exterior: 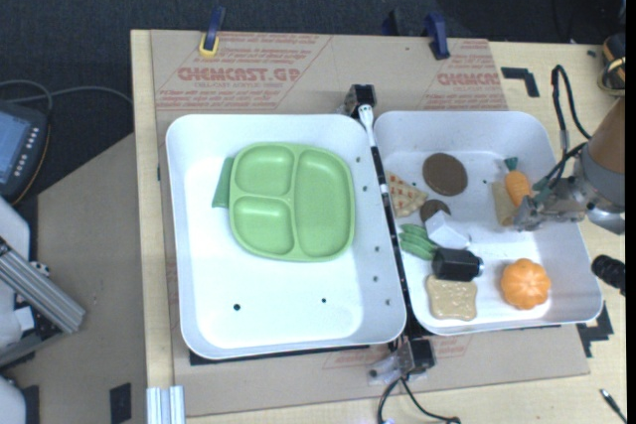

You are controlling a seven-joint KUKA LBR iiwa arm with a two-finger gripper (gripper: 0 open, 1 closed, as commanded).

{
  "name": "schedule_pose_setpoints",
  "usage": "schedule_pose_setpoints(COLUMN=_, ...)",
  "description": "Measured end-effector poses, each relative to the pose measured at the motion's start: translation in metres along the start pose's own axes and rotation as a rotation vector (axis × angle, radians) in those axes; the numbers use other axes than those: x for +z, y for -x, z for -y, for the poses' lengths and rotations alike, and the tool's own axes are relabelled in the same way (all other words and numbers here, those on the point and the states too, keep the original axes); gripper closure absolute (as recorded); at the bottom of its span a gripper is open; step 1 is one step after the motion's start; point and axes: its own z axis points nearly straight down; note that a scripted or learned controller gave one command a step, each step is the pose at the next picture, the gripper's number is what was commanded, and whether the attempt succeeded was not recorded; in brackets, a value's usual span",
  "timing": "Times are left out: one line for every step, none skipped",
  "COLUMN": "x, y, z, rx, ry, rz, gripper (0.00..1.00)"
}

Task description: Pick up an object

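The right bin (477,129) holds several small items: a brown round disc (444,174), a carrot-like orange piece (517,186), an orange fruit (524,283), a tan bread slice (451,299), a black block (456,264), a green piece (417,240), a white piece (449,233) and a waffle-like cracker (402,196). My gripper (534,211) reaches in from the right and sits low at the bin's right side, just below the carrot piece. Nothing shows clearly between its fingers.
The left bin (199,293) holds a green divided plate (292,201). A divider with a black clamp (360,98) runs between the bins. Blue and yellow clamps (211,33) pin the cardboard at the back edge. Cables hang by the arm at the right.
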Motion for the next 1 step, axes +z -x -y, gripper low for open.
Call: schedule_pose_setpoints(x=-0.064, y=-0.0002, z=-0.0039, rx=0.0, ry=-0.006, rz=-0.001, gripper=1.0)
